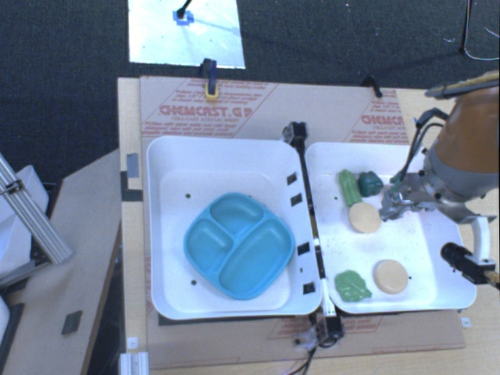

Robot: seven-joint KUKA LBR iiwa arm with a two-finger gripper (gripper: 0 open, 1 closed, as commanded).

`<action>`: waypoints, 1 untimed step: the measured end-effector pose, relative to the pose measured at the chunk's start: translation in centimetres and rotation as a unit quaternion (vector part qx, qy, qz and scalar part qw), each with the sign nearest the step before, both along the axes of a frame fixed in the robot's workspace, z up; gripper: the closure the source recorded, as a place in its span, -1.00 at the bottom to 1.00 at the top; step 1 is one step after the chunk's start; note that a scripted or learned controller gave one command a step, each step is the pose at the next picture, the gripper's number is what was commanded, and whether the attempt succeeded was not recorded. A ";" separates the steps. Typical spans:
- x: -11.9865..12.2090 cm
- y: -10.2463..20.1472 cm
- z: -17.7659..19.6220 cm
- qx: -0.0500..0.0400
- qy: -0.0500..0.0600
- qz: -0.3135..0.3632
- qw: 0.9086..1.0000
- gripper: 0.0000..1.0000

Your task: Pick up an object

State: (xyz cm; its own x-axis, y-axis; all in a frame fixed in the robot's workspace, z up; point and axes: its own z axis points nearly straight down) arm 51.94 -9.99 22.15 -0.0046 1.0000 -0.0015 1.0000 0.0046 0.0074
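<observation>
Your claw (393,203) sits in the right bin (445,291), at the frame's right-centre, and you cannot tell how it is set. Just to its lower left, touching or nearly so, lies a pale round piece (364,218). Up and left of the claw rest a green stick (348,187) and a dark teal lump (369,183). Lower in that bin lie a green leafy piece (352,286) and a tan disc (390,276). The left bin (168,170) holds a blue divided plate (238,244).

A dark carpeted floor (70,61) surrounds the bench (258,104), with a pale square sheet (184,22) lying beyond it.
</observation>
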 end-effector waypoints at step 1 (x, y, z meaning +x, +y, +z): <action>0.1 0.0 0.9 0.000 0.002 0.000 1.000 1.00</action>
